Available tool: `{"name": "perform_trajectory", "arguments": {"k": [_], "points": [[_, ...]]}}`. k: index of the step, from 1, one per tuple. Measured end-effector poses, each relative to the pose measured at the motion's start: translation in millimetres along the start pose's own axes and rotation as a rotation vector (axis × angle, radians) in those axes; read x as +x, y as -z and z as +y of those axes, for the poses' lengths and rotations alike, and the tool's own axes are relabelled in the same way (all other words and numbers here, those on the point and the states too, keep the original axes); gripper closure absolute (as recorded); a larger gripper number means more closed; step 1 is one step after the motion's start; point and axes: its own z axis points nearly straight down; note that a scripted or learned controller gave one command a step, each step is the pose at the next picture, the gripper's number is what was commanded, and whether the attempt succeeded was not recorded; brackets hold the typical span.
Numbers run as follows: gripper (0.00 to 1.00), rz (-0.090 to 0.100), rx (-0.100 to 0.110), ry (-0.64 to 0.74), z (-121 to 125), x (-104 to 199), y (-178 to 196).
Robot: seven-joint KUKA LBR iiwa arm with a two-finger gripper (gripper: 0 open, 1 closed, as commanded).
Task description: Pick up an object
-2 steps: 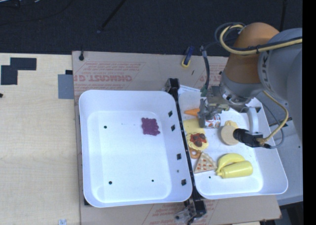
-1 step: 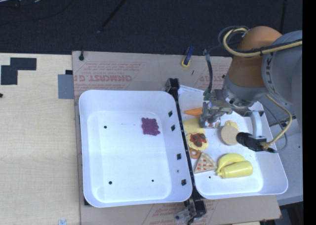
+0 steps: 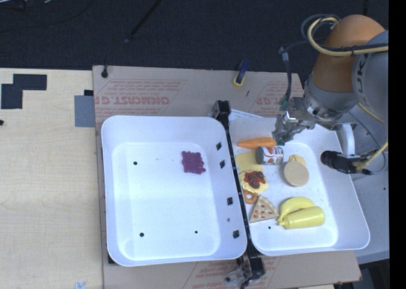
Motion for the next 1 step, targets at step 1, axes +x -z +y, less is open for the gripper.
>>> {"name": "perform_trajectory", "arguments": {"k": [1], "points": [[1.0, 0.001, 0.007, -0.003, -41.6, -44.3, -59.2]]}}
